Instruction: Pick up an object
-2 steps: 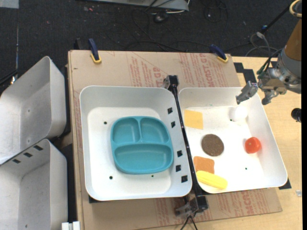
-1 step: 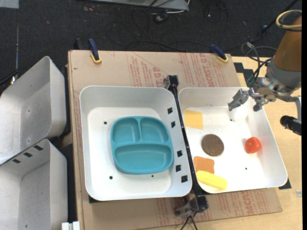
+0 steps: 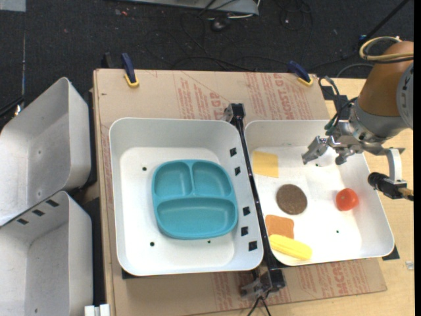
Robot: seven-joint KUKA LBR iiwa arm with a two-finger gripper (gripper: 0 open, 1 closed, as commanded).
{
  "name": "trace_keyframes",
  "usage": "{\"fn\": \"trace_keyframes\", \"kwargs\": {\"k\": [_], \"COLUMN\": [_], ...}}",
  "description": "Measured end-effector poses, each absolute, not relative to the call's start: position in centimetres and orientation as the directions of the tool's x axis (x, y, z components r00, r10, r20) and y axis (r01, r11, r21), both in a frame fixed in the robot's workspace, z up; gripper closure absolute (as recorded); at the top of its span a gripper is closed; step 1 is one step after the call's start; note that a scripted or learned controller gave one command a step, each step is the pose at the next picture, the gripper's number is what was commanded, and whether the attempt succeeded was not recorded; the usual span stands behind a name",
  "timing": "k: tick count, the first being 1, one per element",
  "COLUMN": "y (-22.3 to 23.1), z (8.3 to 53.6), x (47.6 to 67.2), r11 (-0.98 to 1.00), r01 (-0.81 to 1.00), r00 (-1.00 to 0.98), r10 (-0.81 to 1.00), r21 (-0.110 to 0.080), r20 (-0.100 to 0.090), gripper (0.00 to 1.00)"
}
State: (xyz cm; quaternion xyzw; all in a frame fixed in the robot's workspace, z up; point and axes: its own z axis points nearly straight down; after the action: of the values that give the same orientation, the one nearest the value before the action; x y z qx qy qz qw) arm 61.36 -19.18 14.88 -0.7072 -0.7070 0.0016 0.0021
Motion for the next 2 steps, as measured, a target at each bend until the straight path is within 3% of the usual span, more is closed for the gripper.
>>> {"fn": "trace_keyframes", "kwargs": {"k": [1,2], "y": [-19.1,-19.1], "z": [9.5,10.9], "x": [61.3,61.5], "r11": [0.000,0.000], "r01": [1.000,1.000], "r00": [0.000,0.000], "r10": [1.000,1.000], "r21": [-0.004,0.003], "r20": [0.001,-0.001], "gripper": [0.00,1.00]}}
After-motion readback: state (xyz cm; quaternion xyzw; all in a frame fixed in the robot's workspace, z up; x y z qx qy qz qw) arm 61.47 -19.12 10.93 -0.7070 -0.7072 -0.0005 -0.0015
